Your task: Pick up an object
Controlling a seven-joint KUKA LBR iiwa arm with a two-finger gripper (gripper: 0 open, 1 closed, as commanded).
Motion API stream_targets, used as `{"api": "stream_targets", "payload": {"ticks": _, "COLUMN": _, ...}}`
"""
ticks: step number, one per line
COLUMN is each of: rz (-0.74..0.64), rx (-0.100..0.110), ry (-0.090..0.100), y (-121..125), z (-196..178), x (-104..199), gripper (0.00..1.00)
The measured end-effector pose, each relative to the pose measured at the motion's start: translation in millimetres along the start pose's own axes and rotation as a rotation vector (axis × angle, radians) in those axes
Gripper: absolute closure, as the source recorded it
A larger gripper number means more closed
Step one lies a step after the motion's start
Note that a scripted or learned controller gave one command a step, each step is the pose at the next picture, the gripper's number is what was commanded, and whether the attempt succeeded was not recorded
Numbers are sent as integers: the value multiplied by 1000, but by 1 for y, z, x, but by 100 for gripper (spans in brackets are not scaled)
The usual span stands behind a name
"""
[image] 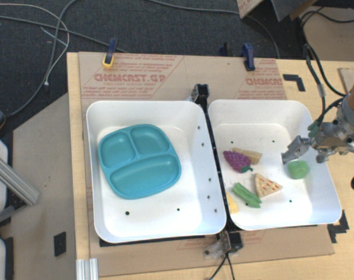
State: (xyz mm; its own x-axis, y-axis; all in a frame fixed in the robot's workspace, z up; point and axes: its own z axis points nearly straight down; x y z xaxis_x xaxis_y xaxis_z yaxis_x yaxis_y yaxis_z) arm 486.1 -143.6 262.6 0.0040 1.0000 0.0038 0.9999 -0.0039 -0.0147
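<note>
Hand (308, 150) hovers beside round green ball (298, 169).

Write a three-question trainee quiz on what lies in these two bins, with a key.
1. True or false: the teal divided plate lies in the left bin.
2. Multiple choice: what lies nearest the end effector? A. purple grapes B. green round toy C. pizza slice
3. Fill in: the green bean pod lies in the ____ bin.

Key: 1 true; 2 B; 3 right.
</note>
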Motion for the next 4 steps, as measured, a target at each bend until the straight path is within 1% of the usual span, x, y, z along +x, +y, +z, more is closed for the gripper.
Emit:
{"api": "stream_targets", "payload": {"ticks": 1, "rz": -4, "rx": -13, "ry": -2, "y": 2, "z": -6, "x": 1, "gripper": 0}}
{"api": "stream_targets", "payload": {"ticks": 2, "rz": -5, "rx": -9, "ry": -1, "y": 8, "z": 43, "x": 10, "gripper": 0}}
{"api": "stream_targets", "payload": {"ticks": 3, "rz": -3, "rx": -11, "ry": -1, "y": 0, "z": 98, "x": 6, "gripper": 0}}
{"api": "stream_targets", "payload": {"ticks": 4, "rz": -3, "rx": -11, "ry": -1, "y": 0, "z": 154, "x": -3, "gripper": 0}}
